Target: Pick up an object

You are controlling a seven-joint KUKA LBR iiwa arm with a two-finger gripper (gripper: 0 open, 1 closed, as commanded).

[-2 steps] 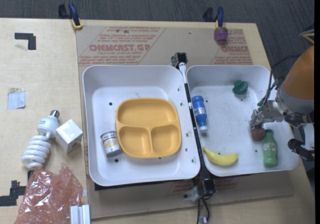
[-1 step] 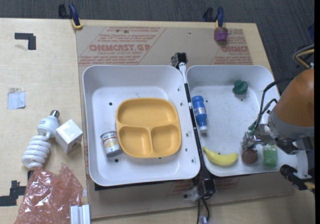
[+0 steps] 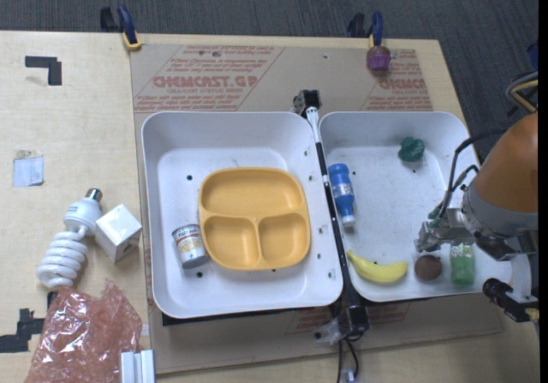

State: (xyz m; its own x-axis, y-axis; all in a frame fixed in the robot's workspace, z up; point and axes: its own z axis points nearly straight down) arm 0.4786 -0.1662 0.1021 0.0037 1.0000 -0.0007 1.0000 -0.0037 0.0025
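Observation:
My gripper [image 3: 431, 236] hangs low over the right bin's [image 3: 377, 140] front right corner, reaching in from the right under the grey and orange wrist. Just below it lie a brown round object [image 3: 427, 267] and a pale green block [image 3: 462, 265], both close to the gripper tip; whether it touches either I cannot tell. A yellow banana [image 3: 378, 269] rests along the front wall to their left. A blue bottle [image 3: 342, 192] lies by the bin's left wall, and a dark green lump [image 3: 412, 149] sits at the back.
The left bin [image 3: 163, 201] holds a yellow divided plate [image 3: 254, 218] and a small tin can [image 3: 188, 246]. Left of the bins on the bench lie a spiral light bulb [image 3: 68, 244], a white cube [image 3: 118, 231] and crumpled pink plastic [image 3: 81, 338]. A purple object [image 3: 378, 57] sits behind the bins.

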